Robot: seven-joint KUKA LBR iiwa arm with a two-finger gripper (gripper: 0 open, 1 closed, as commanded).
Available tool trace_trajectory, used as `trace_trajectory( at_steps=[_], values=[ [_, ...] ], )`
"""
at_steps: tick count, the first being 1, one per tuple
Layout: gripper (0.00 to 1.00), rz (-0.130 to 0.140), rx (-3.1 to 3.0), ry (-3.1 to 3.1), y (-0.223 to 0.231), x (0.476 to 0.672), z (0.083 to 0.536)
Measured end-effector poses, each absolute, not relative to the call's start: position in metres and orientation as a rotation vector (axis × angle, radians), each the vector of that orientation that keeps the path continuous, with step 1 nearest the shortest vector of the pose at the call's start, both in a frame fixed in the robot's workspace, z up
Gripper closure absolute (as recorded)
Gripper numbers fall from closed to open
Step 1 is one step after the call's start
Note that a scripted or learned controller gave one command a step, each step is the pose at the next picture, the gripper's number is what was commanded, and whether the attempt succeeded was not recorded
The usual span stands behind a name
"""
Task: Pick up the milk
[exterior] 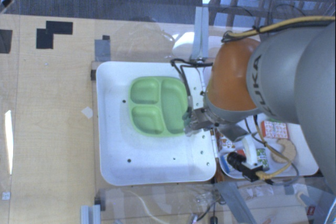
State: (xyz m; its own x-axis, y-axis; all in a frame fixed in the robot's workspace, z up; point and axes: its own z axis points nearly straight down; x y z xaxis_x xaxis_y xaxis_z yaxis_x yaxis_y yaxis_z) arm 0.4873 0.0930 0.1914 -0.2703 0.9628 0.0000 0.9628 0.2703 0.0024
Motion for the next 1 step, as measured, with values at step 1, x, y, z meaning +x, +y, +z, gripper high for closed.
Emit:
trace_trajectory(
  at_steps=[1],
  values=[
    [1.0,0.008,1.673,2.652,0.0991,0.4886,0.2321]
  ],
)
